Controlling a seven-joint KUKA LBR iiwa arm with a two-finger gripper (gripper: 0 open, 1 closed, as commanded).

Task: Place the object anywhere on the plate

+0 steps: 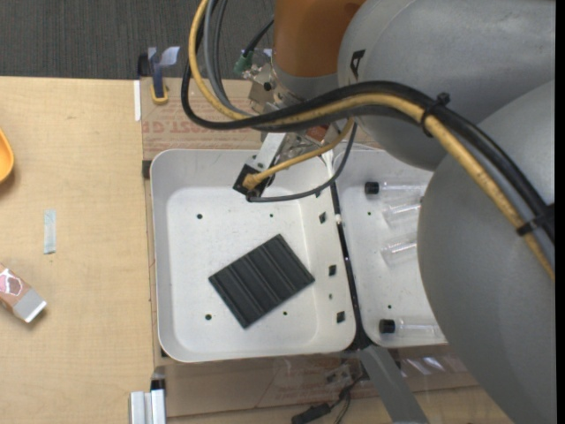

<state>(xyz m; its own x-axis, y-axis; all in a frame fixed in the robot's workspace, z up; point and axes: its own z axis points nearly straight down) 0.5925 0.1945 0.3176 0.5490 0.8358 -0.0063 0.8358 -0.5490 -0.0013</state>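
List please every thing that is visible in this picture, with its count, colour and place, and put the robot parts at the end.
bins: 2, white, side by side on the bench; the right one is mostly covered by the arm
ridged slab: 1, dark grey, flat in the left bin, turned at an angle
clear tubes: a few, clear with black caps, in the right bin
bench top: 1, light wood, left of the bins
orange thing: 1, orange, at the left edge, cut off
small strip: 1, grey, on the bench top
small block: 1, brown and white, lower left on the bench top
cables: several, yellow and black, looping over the left bin
arm: 1, grey with orange band, coming in from the right
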